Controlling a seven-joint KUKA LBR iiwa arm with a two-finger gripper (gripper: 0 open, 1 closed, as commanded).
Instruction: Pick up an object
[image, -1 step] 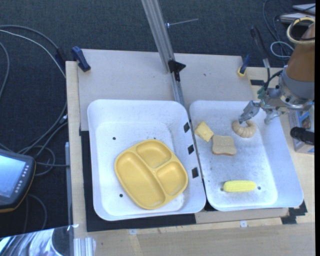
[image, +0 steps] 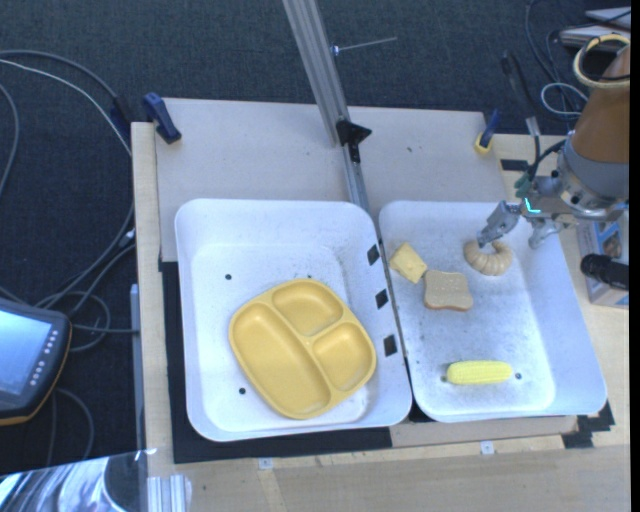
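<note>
1. So, I have the gripper (image: 517, 226) low over the far right part of the right bin (image: 560, 330), with the arm (image: 600, 130) coming in from the right.

2. Its fingers (image: 497, 224) stand apart, one on the left above the croissant (image: 487, 258) and the other out to the right near the bin's wall. I see nothing between them.

3. Nothing is lifted yet, as I judge it: every item lies on the bin floor.

4. The croissant is the likeliest target. It sits in the far part of the right bin, with the left finger's tip just above or touching its far edge; I cannot tell which.

5. Other candidates in that bin: a cheese wedge (image: 408, 264) near the left wall, a bread slice (image: 447, 290) just right of it and just near-left of the croissant, and a corn cob (image: 479, 373) lying alone at the near end, well apart from the rest.

6. The left bin (image: 200, 260) holds a yellow divided plate (image: 302, 345), far from the gripper.

7. What is done: the approach, roughly. What is left: centring over the croissant, since the jaws look offset to its right, then closing on it and lifting.

8. My worry is that a close from this offset would only nudge the croissant towards the bread slice.
</note>
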